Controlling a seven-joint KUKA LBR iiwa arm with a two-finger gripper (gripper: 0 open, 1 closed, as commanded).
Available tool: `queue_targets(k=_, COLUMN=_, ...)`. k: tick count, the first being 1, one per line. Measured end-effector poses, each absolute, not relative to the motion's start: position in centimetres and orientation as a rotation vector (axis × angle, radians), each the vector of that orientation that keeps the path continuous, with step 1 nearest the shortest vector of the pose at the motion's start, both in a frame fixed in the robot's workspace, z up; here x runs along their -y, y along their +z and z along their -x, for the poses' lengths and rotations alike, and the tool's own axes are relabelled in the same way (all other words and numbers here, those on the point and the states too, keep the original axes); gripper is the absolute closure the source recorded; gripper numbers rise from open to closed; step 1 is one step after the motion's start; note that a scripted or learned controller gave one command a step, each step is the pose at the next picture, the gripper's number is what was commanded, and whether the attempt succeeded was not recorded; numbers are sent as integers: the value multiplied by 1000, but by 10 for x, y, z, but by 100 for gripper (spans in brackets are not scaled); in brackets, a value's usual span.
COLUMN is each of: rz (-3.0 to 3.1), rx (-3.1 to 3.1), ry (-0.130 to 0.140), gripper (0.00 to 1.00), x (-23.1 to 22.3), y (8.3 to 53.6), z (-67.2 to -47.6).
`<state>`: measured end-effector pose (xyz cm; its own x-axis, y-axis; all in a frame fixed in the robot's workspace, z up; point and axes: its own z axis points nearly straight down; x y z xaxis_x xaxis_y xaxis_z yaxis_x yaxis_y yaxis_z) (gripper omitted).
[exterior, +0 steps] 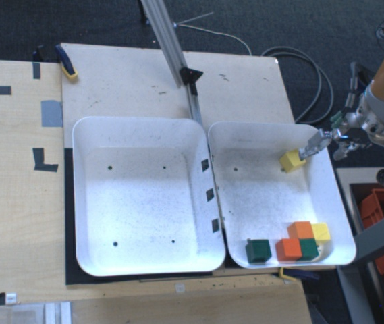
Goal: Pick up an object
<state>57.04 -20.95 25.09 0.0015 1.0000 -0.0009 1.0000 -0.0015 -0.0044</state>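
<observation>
Table (16, 181) carries two white bins side by side. Left bin (84, 248) sits beside the right bin (333, 194), walls touching. Arm (380, 113) comes in from the right, above the right bin's far right edge. Tool (311, 150) sits over that bin's upper right, closed on a yellow block (290, 160), block just off the fingertips' left end. Rest of the blocks cluster in the near right corner: green block (258, 250) apart to the left, then red block (287, 249), orange block (301, 229), a second green one (309, 248), second yellow one (321, 233), packed touching.
</observation>
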Motion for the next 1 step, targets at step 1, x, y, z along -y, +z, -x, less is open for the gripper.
queue_targets(k=1, rz=2214, rx=2225, ry=5, gripper=0, x=207, y=124, z=-660)
